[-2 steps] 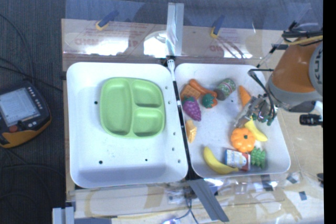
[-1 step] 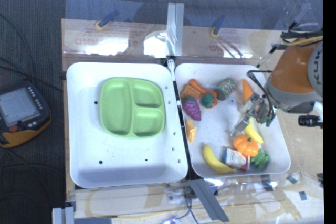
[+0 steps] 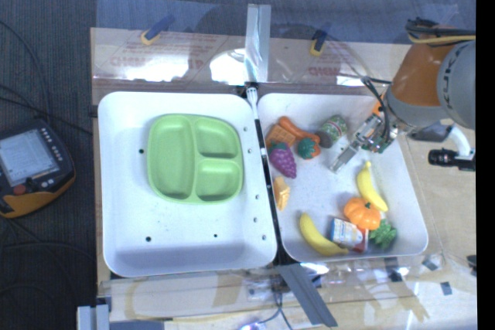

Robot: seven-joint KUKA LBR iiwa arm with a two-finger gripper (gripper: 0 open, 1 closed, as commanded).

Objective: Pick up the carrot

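The carrot (image 3: 294, 130) lies in the upper left part of the right bin (image 3: 410, 201), orange with a green top pointing down and right. My gripper (image 3: 345, 157) hangs low over the middle of that bin, to the right of the carrot and apart from it, just below a small green can (image 3: 334, 128). Nothing shows in its grasp. The grey arm with its orange band (image 3: 421, 77) reaches in from the right.
Purple grapes (image 3: 283, 160) and an orange wedge (image 3: 281, 192) lie along the right bin's left wall. Two bananas (image 3: 371, 187) (image 3: 319, 236), an orange pepper (image 3: 362, 213), a small carton (image 3: 346, 232) and broccoli (image 3: 383, 233) fill its lower half. The left bin (image 3: 124, 243) holds a green divided plate (image 3: 195, 157).
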